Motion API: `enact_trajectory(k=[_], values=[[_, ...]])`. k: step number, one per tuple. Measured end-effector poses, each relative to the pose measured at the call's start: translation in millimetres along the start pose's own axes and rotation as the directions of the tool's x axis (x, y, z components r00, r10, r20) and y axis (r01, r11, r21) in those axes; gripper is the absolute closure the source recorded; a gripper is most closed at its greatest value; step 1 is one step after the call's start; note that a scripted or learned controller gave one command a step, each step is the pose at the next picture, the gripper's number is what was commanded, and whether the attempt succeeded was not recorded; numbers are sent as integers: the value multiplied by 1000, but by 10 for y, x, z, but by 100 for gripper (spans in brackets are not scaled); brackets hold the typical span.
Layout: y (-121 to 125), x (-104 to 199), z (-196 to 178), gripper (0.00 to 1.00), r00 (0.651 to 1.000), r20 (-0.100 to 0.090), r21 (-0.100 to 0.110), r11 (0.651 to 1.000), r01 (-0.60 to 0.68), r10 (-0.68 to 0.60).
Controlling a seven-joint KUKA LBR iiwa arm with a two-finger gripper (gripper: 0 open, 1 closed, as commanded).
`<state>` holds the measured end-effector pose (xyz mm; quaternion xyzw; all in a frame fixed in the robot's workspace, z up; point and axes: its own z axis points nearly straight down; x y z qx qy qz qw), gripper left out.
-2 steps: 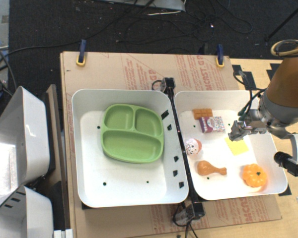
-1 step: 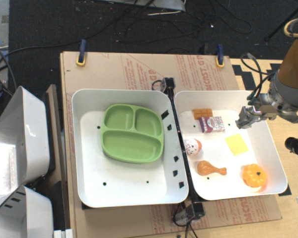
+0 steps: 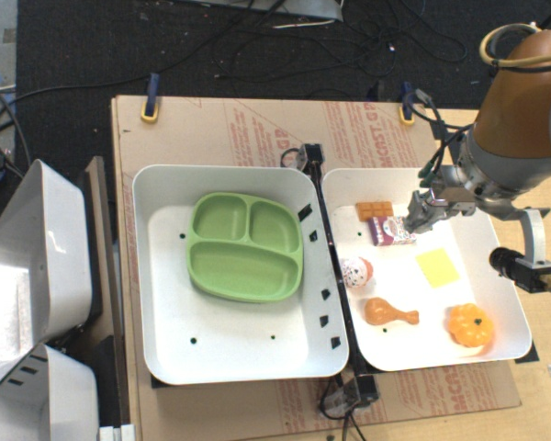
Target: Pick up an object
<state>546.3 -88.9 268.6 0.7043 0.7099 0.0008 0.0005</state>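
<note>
Orange pumpkin [image 3: 467,325] near right bin's [image 3: 514,338] front rim, open floor leftward.

1. The arm [image 3: 523,108] is a thick, rounded body, its upper casing showing an orange-brown sheen with a pale highlight along the top.
2. Below that casing sits a grey, smooth wrist section [image 3: 500,159], wider than the parts under it.
3. A thin pale cable loop [image 3: 505,39] curves over the top of the arm's casing.
4. Dark cables [image 3: 438,141] trail along the wrist's side towards the pincer.
5. The pincer [image 3: 424,211] is a small block of grey and dark metal parts, angular and cluttered beside the smooth wrist.
6. A pale bracket [image 3: 535,237] hangs below the wrist, carrying a black cylindrical fitting [image 3: 519,269].
</note>
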Motion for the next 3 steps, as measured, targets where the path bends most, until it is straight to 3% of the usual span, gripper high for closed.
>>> enact_trajectory(k=[2, 3], values=[[135, 1101, 307, 100, 1000, 0, 4, 1000, 0, 0], [202, 1721, 290, 100, 1000, 0, 1, 1000, 1, -1]])
